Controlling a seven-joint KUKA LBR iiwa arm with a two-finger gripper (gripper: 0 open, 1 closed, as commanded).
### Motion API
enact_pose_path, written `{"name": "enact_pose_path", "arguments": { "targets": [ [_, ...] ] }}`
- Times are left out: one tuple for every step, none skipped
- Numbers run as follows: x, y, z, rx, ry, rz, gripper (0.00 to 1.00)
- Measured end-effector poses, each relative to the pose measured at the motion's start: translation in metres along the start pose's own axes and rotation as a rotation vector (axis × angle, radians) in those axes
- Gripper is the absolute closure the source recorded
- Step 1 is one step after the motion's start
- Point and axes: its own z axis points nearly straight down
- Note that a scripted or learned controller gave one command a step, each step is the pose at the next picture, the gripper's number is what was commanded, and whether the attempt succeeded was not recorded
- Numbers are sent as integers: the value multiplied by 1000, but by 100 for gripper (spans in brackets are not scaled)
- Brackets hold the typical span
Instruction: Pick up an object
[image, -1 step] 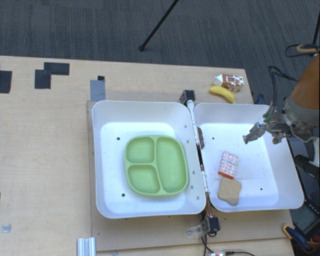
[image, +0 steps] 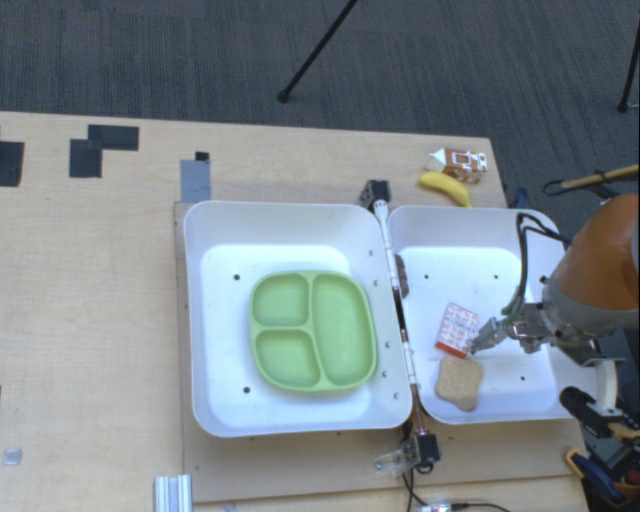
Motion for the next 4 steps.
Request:
{"name": "enact_pose_path", "arguments": {
  "targets": [
    [37, -4, 20, -18, -7, 2, 0],
    [40, -1, 7, -22, 0, -3, 100],
    [40, -1, 7, -23, 0, -3, 0],
    [41, 1, -4, -26, 1, -5, 100]
  ]
}}
